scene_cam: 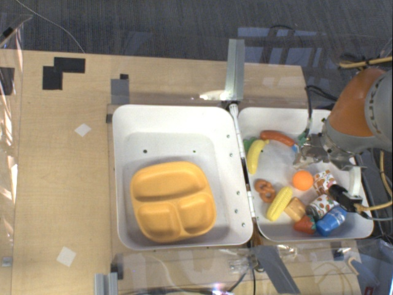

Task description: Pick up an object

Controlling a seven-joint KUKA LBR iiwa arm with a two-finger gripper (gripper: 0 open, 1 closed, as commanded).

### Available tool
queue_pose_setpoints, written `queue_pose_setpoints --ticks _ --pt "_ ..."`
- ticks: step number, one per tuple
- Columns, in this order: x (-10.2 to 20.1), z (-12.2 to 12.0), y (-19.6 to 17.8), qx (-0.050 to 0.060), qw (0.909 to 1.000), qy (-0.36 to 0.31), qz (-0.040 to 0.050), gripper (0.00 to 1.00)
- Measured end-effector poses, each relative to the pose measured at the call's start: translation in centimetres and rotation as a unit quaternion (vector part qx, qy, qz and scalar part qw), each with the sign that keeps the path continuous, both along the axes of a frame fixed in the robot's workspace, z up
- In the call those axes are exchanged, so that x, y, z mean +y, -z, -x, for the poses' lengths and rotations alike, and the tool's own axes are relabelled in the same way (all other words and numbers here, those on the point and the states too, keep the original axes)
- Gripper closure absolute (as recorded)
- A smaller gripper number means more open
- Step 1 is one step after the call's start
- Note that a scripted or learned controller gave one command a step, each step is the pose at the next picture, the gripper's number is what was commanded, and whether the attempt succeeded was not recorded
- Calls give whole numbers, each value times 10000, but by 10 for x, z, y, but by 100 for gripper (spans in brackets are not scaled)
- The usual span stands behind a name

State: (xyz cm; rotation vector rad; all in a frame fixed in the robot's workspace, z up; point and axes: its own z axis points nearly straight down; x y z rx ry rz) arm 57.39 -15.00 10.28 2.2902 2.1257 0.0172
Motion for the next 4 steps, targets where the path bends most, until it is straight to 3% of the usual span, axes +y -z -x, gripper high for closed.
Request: queue_pose_setpoints --ticks 1,2,3,4 --pt "28 -26 -148 1 10000 -20 -15 100" --pt "27 -23 -141 71 10000 -10 -18 0" --pt "129 -68 -81 94 9896 1434 -46 0" --pt "52 -36 -38 87 9719 2354 -38 0"
